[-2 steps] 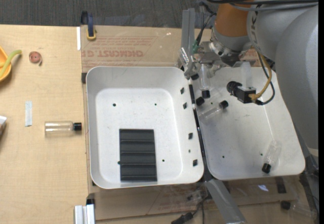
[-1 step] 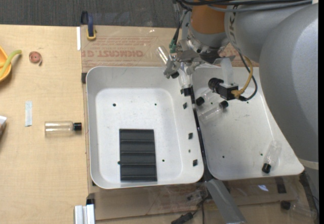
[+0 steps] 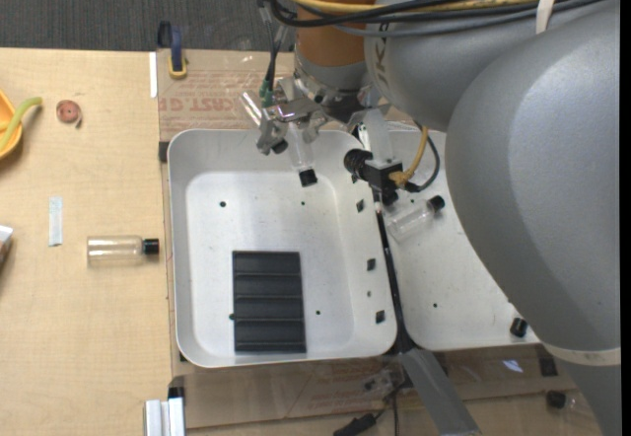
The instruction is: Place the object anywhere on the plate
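Note:
A black ribbed plate lies flat in the front part of the left bin. A small clear bottle with a black cap lies on its side in the right bin, close to the divider. My gripper hangs over the back of the left bin, above and behind the plate and left of the bottle. Its two black-tipped fingers stand apart, open, with nothing between them.
A second clear bottle lies on the wooden bench left of the bins. A red disc and an orange item sit at the far left. A small dark piece rests in the right bin's front. The arm's bulk covers the right side.

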Tool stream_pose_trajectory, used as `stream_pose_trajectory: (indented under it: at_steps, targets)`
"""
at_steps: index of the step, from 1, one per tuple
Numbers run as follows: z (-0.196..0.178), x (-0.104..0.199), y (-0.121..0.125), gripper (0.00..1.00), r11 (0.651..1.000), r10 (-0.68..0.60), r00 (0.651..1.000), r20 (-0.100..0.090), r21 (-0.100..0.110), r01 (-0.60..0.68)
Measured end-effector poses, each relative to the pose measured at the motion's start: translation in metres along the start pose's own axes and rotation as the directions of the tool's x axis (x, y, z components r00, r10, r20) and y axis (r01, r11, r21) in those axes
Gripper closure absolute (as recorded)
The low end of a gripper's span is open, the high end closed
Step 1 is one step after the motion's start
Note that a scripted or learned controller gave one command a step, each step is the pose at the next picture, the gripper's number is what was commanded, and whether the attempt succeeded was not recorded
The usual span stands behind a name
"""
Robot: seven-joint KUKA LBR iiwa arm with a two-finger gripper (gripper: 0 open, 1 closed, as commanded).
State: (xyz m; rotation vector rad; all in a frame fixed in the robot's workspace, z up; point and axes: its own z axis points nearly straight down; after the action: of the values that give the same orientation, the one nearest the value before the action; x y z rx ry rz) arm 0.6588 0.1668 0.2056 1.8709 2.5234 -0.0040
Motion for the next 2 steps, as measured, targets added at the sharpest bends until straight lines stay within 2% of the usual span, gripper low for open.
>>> stream_pose_trajectory:
  at_steps: [1,2]
  targets:
    - [0.000,0.000,0.000,0.00,1.000,0.000,1.000,0.000,-0.001,0.000]
    - [-0.031,-0.040,-0.011,0.00,0.980,-0.199,0.980,0.002,-0.005,0.199]
